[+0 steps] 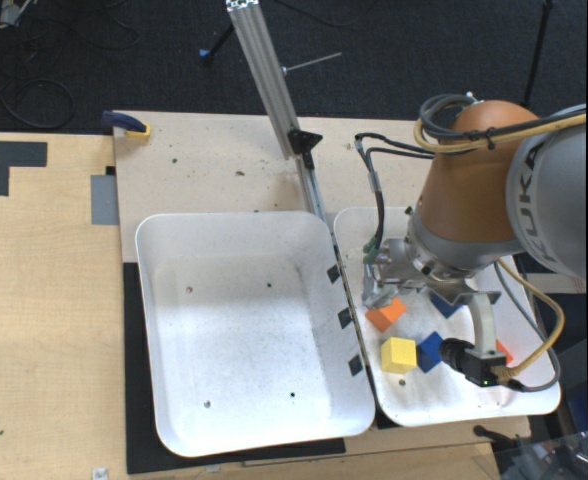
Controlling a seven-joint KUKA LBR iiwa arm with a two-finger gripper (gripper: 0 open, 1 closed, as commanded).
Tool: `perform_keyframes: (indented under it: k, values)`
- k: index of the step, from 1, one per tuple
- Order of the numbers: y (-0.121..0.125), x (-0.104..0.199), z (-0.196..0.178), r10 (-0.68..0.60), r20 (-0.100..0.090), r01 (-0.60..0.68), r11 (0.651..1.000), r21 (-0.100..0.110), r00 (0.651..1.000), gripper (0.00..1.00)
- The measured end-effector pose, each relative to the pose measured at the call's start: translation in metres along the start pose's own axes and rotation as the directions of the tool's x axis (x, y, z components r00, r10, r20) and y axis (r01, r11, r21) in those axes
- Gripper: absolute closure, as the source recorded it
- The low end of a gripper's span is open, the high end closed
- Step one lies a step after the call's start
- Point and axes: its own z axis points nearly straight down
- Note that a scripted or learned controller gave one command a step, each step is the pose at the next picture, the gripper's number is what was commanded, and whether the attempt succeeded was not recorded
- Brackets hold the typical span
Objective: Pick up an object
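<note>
Camera view, fingers (pixel 382 290) over orange block (pixel 385 314), yellow block (pixel 398 354) near

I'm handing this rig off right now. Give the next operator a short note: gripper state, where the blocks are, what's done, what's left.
Gripper: low over the right bin, at its left side, just above the orange block; nothing visibly held.
Blocks, all in the right bin: orange block under the gripper, yellow block nearer the front, blue block touching its right side. Another blue piece sits partly hidden under the wrist.
Left bin: no blocks in it.
Done: approach only. Left: grasp and lift one block.
</note>
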Motion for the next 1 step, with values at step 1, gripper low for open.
perform_keyframes:
  k: [1]
  values:
    - [0.001, 0.0528, 0.0121, -0.001, 0.0, 0.001, 1.0, 0.002, 1.0, 1.0]
